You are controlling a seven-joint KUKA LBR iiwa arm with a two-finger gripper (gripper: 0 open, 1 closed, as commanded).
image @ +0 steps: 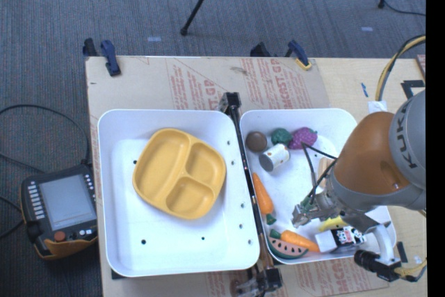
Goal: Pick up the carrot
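Lower right of frame, over right bin (348,115): gripper (306,212), finger state unclear. Carrot (262,195) just left of it, along bin's left wall, not held.

Bare floor of the right bin (295,177) lies open between the carrot (262,195) and the claw (306,211).

A divided plate (179,174) lies in the left bin (111,219); toys fill the right bin (334,113).
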